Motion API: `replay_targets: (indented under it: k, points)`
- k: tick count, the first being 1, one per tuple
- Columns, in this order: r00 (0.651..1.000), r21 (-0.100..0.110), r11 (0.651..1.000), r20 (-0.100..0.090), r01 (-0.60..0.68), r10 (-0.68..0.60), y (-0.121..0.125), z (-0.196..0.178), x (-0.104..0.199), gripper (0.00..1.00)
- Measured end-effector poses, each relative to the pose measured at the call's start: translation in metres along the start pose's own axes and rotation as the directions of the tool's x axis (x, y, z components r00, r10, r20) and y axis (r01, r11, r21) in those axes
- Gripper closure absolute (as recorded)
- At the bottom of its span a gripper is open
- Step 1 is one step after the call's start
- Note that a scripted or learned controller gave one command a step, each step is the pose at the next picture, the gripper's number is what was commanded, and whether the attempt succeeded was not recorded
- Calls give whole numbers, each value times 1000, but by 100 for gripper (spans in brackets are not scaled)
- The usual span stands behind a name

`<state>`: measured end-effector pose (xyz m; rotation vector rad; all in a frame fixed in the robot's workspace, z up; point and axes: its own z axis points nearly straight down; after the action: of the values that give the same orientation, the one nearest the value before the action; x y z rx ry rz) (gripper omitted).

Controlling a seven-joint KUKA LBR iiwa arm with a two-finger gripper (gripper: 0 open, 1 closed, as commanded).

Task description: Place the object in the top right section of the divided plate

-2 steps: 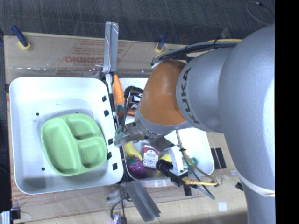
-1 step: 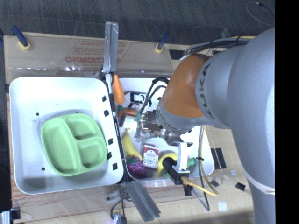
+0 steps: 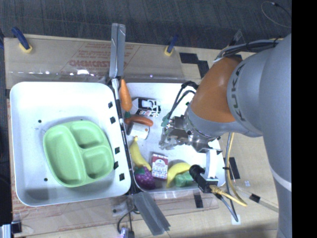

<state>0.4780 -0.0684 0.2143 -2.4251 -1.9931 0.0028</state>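
left bin [image 3: 20,133] sits on the surface [image 3: 59,58] and carries the green divided plate [image 3: 79,153], lying flat near the bin's middle, its three sections bare. along the divider between the two bins, just inside the right bin [image 3: 163,90], a carrot [image 3: 126,96] lies lengthwise near the top edge. below it a hot dog [image 3: 138,121] lies across, close to the carrot's lower tip. further down the same side a banana [image 3: 137,154] runs along the bin wall, its lower end touching a bunch of purple grapes [image 3: 145,177] in the bottom corner. a small red carton [image 3: 159,165] stands just right of the grapes, and a second banana [image 3: 177,171] curves beside it, with a green item [image 3: 184,180] tucked under its right end; too small to identify. a black and white card [image 3: 148,105] lies near the top middle of the right bin. the hand [image 3: 169,135] hangs over the middle of the right bin, above and right of the carton, apart from every object. cannot tell whether it is apart or together; nothing visible in it. grey arm [image 3: 257,98] with orange band enters from the right.
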Motion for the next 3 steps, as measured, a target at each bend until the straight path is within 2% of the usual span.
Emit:
replay_targets:
  k: [1,2,3]
  points:
    - [938,0,938,0,-348,348,-5,-8,45,100]
    - [940,5,940,1,-340,340,-5,-17,46,100]
    - [991,4,991,1,-134,134,-15,24,63,100]
